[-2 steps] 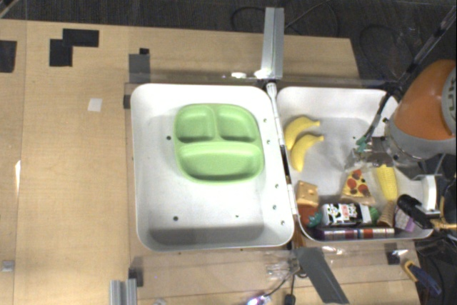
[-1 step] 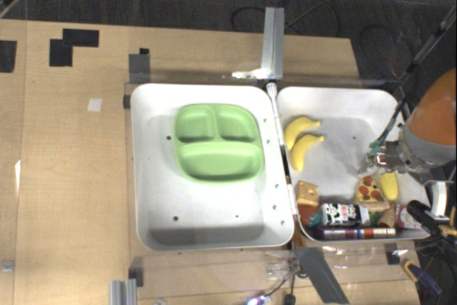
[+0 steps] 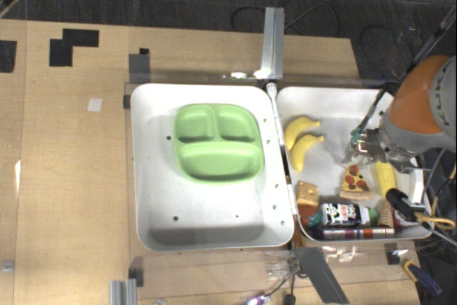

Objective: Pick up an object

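The right bin (image 3: 332, 105) holds a pair of yellow bananas (image 3: 300, 138), a toy pizza slice (image 3: 355, 182), a yellow corn cob (image 3: 385, 178), a tan block (image 3: 307, 194) and a dark bottle (image 3: 347, 213) lying on its side. My gripper (image 3: 360, 143) hangs low over the bin's middle right, just above the pizza slice and to the right of the bananas. Nothing can be seen held in it. The arm's orange band (image 3: 421, 102) sits above and behind it.
The left bin (image 3: 143, 175) carries a green divided plate (image 3: 216, 141). A thin dark and red stick (image 3: 351, 232) lies along the right bin's front wall. A metal post (image 3: 273, 43) stands behind the seam between the bins.
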Tool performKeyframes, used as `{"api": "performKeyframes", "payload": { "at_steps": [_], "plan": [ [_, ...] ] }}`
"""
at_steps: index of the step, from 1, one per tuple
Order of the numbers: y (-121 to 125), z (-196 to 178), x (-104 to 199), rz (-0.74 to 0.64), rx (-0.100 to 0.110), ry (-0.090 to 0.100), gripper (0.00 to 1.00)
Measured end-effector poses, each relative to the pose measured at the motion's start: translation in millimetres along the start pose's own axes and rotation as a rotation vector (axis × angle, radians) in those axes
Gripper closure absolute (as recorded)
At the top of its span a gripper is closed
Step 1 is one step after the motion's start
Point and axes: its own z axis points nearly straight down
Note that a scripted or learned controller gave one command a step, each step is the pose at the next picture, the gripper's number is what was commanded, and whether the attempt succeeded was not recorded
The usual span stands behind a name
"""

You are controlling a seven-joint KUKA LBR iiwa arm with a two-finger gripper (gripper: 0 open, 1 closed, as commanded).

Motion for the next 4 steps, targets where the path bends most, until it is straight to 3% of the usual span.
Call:
{"api": "performKeyframes", "payload": {
  "at_steps": [1, 2, 3, 4],
  "plan": [
    [-37.7, -0.8, -8.7, -0.085, -0.002, -0.002, 1.00],
    [-60.8, -1.7, 14.2, -0.033, -0.005, -0.004, 1.00],
    [32.4, 2.1, 24.6, -0.218, 0.003, 0.000, 1.00],
    [31.9, 2.2, 23.3, -0.216, 0.004, 0.000, 0.00]
  ]
}}
